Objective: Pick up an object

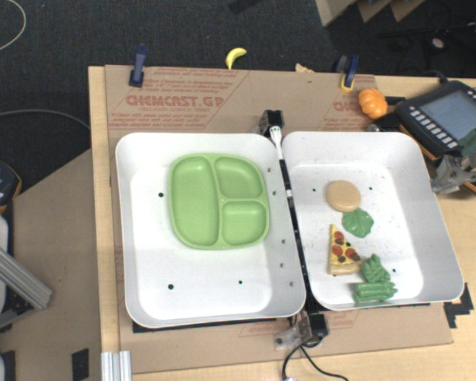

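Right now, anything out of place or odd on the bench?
Two toys lie outside the bins: a yellow banana at the board's far edge and an orange piece near the pendant.

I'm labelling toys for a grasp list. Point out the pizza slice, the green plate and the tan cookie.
pizza slice [343,252], camera view, middle of topping
green plate [219,201], camera view, centre divider
tan cookie [343,195], camera view, top face

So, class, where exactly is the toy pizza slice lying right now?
The pizza slice lies in the right-hand bin, toward its near edge, just below the green leafy piece and left of the green toys.
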`<control>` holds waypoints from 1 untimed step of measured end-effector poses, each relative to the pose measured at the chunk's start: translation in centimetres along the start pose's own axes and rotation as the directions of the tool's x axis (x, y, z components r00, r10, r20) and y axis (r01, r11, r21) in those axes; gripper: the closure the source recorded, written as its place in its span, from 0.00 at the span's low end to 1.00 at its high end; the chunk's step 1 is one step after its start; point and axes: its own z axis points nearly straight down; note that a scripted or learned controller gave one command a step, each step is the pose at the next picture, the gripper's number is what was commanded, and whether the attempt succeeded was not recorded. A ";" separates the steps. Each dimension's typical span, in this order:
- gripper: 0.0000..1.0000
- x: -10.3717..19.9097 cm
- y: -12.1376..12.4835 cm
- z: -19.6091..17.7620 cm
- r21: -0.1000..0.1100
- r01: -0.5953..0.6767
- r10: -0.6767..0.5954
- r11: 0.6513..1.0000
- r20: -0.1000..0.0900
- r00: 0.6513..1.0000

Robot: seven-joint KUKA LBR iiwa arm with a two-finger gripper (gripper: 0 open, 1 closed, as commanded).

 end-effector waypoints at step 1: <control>1.00 1.6 0.3 -10.9 0.004 -0.004 0.004 1.000 0.000 1.000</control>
